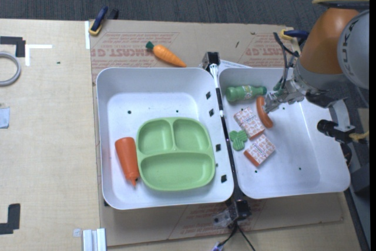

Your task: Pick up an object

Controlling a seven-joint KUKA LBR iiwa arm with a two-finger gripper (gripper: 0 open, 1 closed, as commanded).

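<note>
Gripper (274,100) beside sausage (264,113), bottle (245,92)

The right shallow white plastic bin (329,182) has bare floor at its right and near side; toys crowd its left.

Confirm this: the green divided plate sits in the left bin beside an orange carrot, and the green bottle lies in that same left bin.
Not quite. The camera view shows the green bottle lying in the right bin, near its top edge. The green divided plate and the orange carrot beside it are indeed in the left bin.
</note>
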